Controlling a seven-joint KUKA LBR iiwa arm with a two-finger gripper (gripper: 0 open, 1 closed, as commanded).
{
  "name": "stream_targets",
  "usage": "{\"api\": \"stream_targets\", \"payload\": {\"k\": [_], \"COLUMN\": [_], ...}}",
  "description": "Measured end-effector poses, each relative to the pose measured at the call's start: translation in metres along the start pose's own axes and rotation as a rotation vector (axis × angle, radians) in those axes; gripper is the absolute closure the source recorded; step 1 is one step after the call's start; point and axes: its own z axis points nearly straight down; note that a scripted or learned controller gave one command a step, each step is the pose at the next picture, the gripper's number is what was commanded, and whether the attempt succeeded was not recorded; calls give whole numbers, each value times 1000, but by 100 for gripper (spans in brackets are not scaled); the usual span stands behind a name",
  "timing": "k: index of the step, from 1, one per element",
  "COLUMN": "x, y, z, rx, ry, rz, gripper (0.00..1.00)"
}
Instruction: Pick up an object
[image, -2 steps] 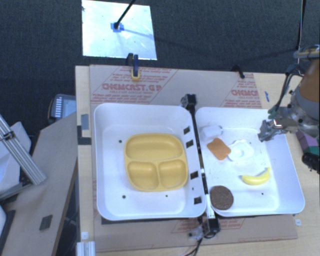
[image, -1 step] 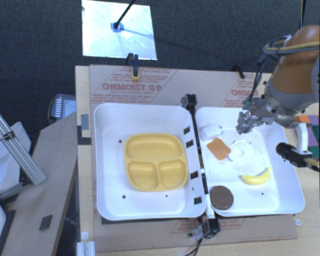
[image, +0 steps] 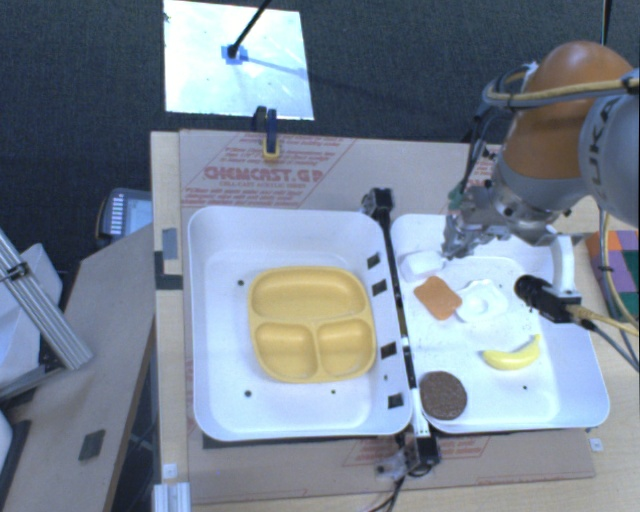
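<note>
Two shallow white bins sit side by side on the desk, over a sheet of cardboard printed with red lettering. The left bin holds a yellow divided tray with one wide compartment at the far side and two smaller ones nearer the camera; it lies flat near the bin's middle.

The right bin holds several small things. An orange flat piece, like a slice of toy bread, lies toward the bin's far left, tilted on the diagonal. Just to its right rests a white toy fried egg, nearly touching it. A yellow toy banana lies nearer the camera and to the right, well apart from the egg. A brown round patty sits at the bin's near left corner, close to the divider between the bins. A small white piece lies at the far left, just beyond the orange slice.

The gripper hangs over the far part of the right bin, just beside that small white piece and above the orange slice. Whether the jaws are spread or pressed together cannot be told from this angle, and nothing is visibly between them.
</note>
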Motion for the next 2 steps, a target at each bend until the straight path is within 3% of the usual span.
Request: {"api": "stream_targets", "payload": {"k": [2], "x": [107], "y": [40], "z": [4], "rx": [0], "ry": [2], "rz": [-2], "gripper": [100]}}
